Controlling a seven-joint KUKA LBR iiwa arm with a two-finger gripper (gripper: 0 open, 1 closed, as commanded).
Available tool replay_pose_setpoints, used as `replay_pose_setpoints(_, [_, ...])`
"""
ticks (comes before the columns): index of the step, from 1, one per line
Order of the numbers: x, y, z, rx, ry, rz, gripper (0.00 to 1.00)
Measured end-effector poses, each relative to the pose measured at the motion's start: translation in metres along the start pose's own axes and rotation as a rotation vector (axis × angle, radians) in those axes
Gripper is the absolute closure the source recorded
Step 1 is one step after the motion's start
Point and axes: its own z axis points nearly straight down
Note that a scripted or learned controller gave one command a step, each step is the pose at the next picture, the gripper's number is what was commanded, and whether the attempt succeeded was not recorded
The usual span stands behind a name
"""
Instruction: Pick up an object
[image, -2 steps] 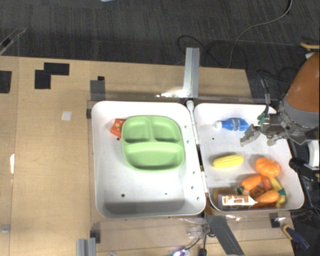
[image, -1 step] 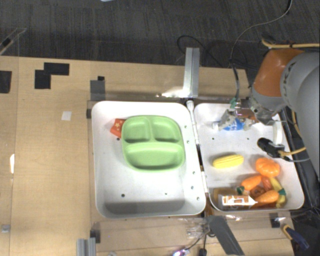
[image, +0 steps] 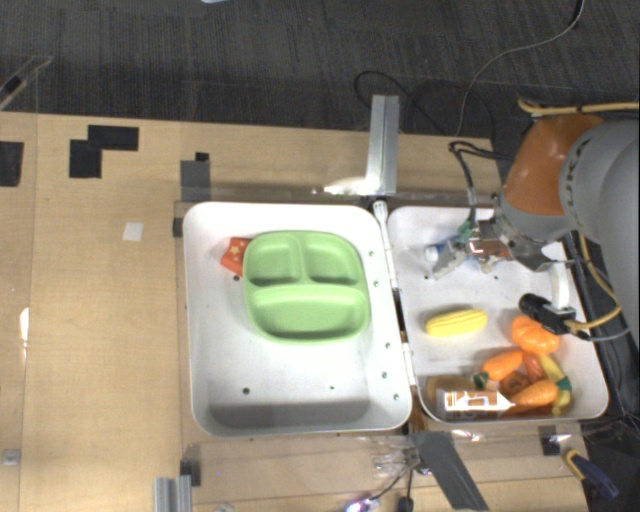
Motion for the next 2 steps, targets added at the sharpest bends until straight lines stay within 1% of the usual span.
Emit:
replay_pose_setpoints(1, [0.030, -0.044, 0.004, -0.007, -0.001, -0.026, 0.00])
replay_pose_setpoints(2, [0.037, -0.002, 0.005, -0.006, 0.000, 0.137, 0.00])
